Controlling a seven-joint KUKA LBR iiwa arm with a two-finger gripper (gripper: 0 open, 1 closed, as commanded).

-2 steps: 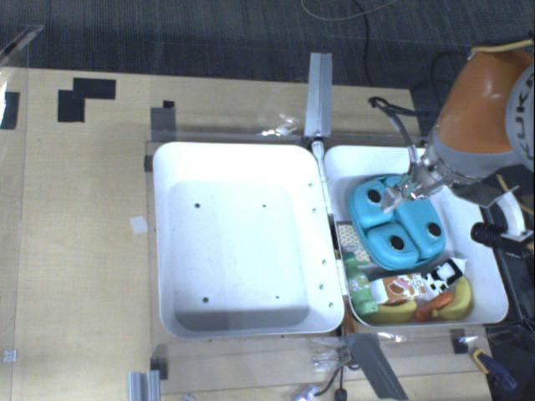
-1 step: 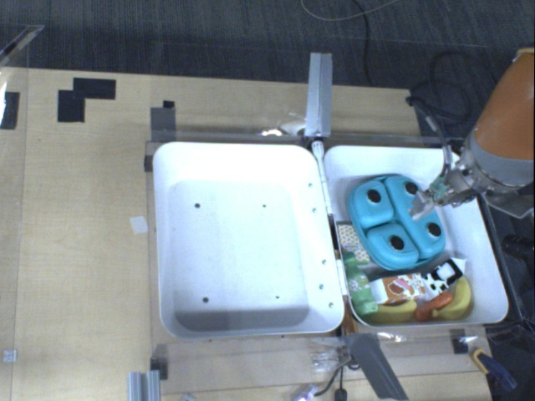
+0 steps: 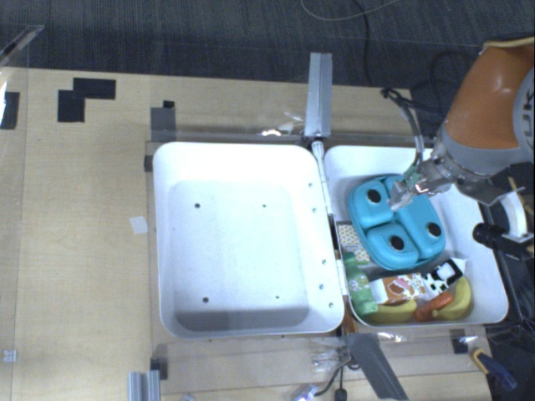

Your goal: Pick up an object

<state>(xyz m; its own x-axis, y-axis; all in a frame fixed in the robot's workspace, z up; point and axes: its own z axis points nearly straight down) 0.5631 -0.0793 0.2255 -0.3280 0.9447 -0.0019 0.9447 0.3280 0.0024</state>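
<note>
Hand (image 3: 407, 187) apparently over blue tray (image 3: 394, 222)

Tabletop (image 3: 75, 249): pale wood, carrying both bins side by side.
Left bin (image 3: 238, 161): white and shallow, a few small dark dots on its floor.
Black markers (image 3: 84, 97): blocky shapes stuck on the tabletop, far left corner.
Metal post (image 3: 319, 94): grey, standing where the two bins meet at the far side.
Cable (image 3: 351, 7): thin, looping over the dark carpet (image 3: 167, 15) beyond the tabletop.
</note>
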